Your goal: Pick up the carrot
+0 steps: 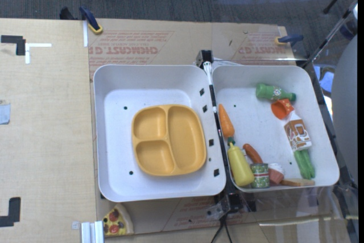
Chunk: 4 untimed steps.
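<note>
You've got the carrot lying along the right bin's left wall, just far of the yellow bottle. The arm sits at the right edge; its jaws, you can't tell. Yellow plate rests in the left bin.

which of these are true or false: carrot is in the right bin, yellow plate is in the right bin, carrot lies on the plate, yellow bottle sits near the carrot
1. The carrot is in the right bin. True.
2. The yellow plate is in the right bin. False: it sits in the left bin.
3. The carrot lies on the plate. False: it lies on the right bin's floor by its left wall.
4. The yellow bottle sits near the carrot. True, just below it in the view.
</note>
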Each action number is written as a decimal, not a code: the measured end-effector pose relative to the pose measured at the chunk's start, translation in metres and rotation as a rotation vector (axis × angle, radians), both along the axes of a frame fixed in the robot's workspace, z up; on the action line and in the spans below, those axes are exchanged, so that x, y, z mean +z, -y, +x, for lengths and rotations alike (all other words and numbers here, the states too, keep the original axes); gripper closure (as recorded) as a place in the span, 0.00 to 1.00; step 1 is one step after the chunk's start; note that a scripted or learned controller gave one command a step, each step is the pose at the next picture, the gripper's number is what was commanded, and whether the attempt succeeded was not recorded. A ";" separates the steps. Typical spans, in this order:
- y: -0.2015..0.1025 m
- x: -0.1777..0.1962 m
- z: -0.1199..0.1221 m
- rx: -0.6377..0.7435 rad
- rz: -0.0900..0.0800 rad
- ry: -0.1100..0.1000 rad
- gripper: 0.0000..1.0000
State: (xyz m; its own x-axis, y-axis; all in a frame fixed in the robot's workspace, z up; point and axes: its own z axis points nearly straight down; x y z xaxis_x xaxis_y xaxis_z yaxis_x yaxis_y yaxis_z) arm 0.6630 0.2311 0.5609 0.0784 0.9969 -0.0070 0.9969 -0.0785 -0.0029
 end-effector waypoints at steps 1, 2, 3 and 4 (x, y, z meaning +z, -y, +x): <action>0.003 -0.022 -0.003 -0.208 0.003 -0.002 0.00; 0.003 -0.022 -0.003 -0.392 0.003 0.000 0.00; 0.003 -0.021 -0.003 -0.587 0.003 0.001 0.00; 0.004 -0.013 -0.002 -0.590 0.004 -0.002 1.00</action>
State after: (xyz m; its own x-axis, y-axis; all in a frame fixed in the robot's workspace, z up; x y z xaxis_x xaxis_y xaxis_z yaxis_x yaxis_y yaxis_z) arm 0.6610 0.2267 0.5481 0.6200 0.7846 -0.0039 0.7846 -0.6200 -0.0062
